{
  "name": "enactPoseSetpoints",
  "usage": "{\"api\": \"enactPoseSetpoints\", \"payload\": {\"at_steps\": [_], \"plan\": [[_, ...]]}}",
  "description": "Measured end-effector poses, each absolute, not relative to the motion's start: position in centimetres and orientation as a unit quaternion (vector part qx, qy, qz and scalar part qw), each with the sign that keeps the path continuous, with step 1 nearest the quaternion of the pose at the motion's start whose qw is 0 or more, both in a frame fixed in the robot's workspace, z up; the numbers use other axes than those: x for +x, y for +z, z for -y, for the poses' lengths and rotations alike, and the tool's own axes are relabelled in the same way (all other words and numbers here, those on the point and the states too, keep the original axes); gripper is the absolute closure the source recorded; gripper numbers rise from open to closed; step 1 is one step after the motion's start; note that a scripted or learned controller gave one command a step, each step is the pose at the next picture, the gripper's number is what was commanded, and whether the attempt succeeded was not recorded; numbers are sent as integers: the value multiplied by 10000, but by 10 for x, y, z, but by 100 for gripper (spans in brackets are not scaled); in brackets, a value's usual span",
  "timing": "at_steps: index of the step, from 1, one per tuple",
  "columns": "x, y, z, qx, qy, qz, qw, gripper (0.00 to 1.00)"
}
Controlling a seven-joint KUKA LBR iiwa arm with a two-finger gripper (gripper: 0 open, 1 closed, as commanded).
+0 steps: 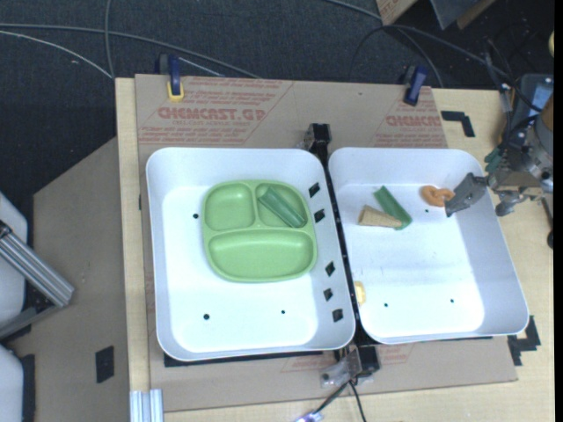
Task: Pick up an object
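Hand: hand [469,194] sits low over the right bin's [493,297] far right side, just beside the small orange piece [432,195]; whether it is apart or together I cannot tell, and nothing shows clamped in it.
Nearest target: orange piece, near the bin's back wall.
Handling: likely light, small and rounded, so apt to roll or slip; take it across its narrow middle.
Other options: green strip [391,207] touching a tan wedge [379,219], mid-bin.
Left bin: green divided plate [259,233] carrying a green item [281,205].
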State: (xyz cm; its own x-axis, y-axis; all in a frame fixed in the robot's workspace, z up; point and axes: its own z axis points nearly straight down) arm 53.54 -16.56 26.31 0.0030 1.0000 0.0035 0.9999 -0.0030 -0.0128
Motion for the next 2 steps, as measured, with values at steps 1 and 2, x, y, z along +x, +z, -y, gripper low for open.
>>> {"api": "enactPoseSetpoints", "payload": {"at_steps": [1, 2], "plan": [[538, 269, 165, -7070, 1, 7072, 6, 0], [538, 208, 170, -7073, 11, 7069, 30, 0]]}}
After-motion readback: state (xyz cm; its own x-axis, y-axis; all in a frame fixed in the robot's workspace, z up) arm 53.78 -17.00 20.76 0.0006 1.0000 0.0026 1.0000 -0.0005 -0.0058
